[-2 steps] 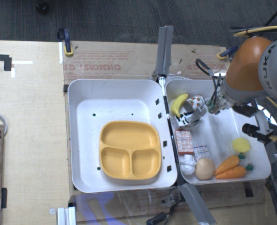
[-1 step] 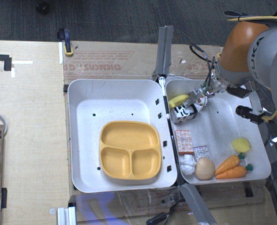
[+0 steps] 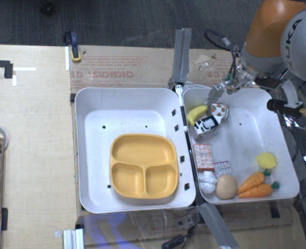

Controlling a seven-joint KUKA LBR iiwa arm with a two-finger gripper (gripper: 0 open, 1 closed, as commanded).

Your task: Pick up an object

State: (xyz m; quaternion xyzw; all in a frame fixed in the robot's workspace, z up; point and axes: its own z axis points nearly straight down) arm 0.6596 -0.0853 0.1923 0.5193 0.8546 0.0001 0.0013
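My gripper (image 3: 217, 94) hangs over the far left part of the right bin (image 3: 246, 119), reaching in from the upper right. Just below it lie a white toy with orange spots (image 3: 220, 110), a yellow banana (image 3: 196, 113) and a black-and-white toy (image 3: 207, 124), all bunched against the bin's left wall. The gripper sits right above the spotted toy; I cannot tell whether it touches it. Nothing is visibly held.
Nearer in the right bin are a red-patterned box (image 3: 203, 157), a small card (image 3: 222, 168), a white lump (image 3: 207, 181), a tan ball (image 3: 226, 187), two carrots (image 3: 254, 181) and a yellow lemon (image 3: 266, 161). The left bin (image 3: 91, 139) holds a yellow divided plate (image 3: 143, 166).
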